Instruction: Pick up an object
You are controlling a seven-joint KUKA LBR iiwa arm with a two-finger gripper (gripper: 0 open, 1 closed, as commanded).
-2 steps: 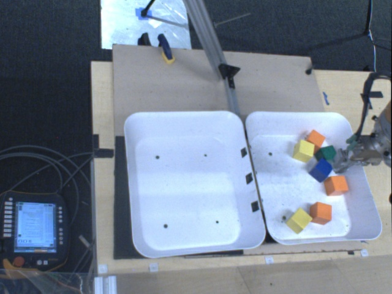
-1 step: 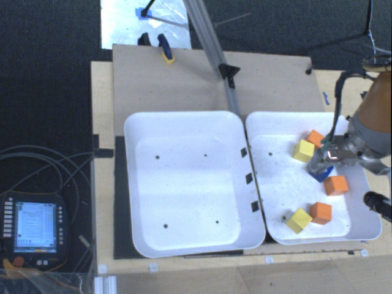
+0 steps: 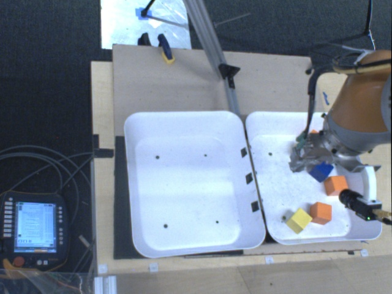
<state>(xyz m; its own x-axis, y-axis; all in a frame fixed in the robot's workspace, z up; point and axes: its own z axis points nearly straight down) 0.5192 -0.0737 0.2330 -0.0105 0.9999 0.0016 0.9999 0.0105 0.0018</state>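
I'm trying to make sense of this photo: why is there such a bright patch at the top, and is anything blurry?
In the camera view, the shiny sheet beyond the bench glares almost white; both white bins are evenly lit with faint shadows; the blue block and the gripper look soft and slightly blurred.

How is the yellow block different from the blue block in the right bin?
The yellow block lies apart near the bin's front edge, fully in view; the blue block sits farther back, directly beside the tool, with the arm covering part of it. The yellow one touches no other block; the blue one lies close to an orange block. Both lie in the right bin.
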